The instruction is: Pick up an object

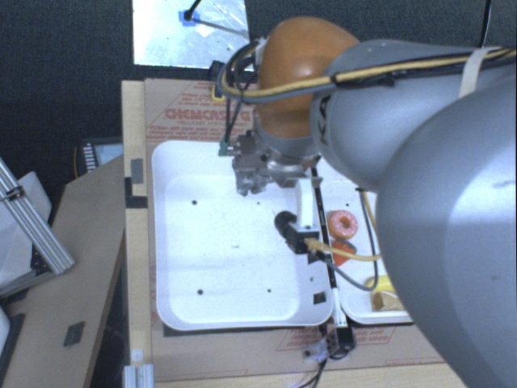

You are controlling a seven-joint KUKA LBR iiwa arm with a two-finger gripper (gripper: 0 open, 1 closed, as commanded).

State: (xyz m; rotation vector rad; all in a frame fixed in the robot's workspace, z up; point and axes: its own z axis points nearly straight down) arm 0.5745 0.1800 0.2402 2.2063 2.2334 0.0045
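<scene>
— Control: Position of the end effector?
— Operator: I see the end effector point(249, 180) over the far part of the left bin point(218, 257), towards the side shared with its neighbour. Wide or narrow, I cannot tell; the wrist masks it.
— Control: Objects for picking?
— Operator: I log three in the right bin point(355, 293): a pink ring point(336, 220), an orange-red piece point(342, 254) just beside it, and a yellow block point(388, 299) nearer the front, partly hidden by the arm.
</scene>
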